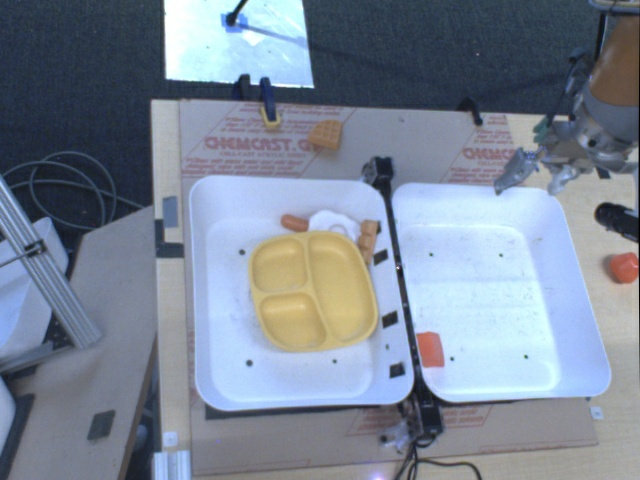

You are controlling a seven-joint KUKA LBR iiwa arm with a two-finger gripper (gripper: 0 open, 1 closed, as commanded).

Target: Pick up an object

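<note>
The left bin [215, 298] holds a yellow divided plate [311, 290], a small orange sausage [295, 223], a white piece [333, 224] behind the plate, and a tan block [368, 236] by the bin's right wall. An orange-red block [430, 348] lies in the near left corner of the right bin [560, 298]. My gripper [532, 175] hangs over the far right rim of the right bin, high above its floor. Its fingers [508, 174] are spread open and hold nothing.
A tan waffle piece [325, 133] rests on the cardboard behind the left bin. On the bench right of the right bin are an orange item [623, 266] and a black part [617, 218]. Clamps [268, 98] sit at the back edge.
</note>
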